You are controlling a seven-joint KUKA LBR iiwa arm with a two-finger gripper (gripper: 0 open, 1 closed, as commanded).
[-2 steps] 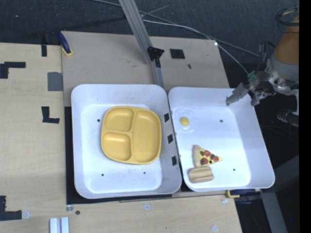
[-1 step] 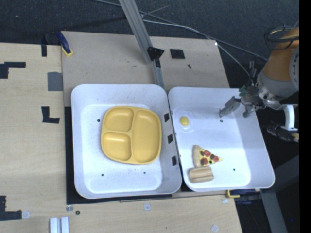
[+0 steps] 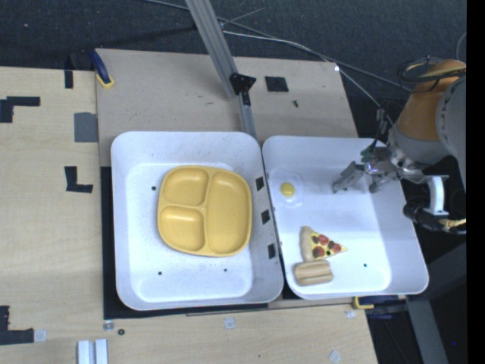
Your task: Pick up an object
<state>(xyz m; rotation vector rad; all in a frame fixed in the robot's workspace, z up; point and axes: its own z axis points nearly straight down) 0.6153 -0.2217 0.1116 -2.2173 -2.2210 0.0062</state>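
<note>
Above the right-hand bin [image 3: 394, 275], the arm's two-finger gripper [image 3: 355, 179] hangs with its fingers spread and nothing between them, the wrist angled down so the tips face the bin floor. Candidates for the pick lie apart from one another, which should leave room for the fingers to close on either side of any one. Nearest, just off the fingertips toward the neighbouring bin, sits a small yellow round piece [image 3: 287, 189]. Farther from the gripper, toward the bin's near edge, lies a toy pizza slice [image 3: 320, 245], and just beyond it a tan bread roll [image 3: 313, 273], close to the slice or touching it. Well away from the gripper, across the divide, a yellow divided plate [image 3: 204, 209] takes up the middle of the left-hand bin [image 3: 129, 203]. No object has been lifted yet; judged from the open fingers and their heading, the yellow piece looks the likeliest target, though its low, rounded shape could slip a pinch
</note>
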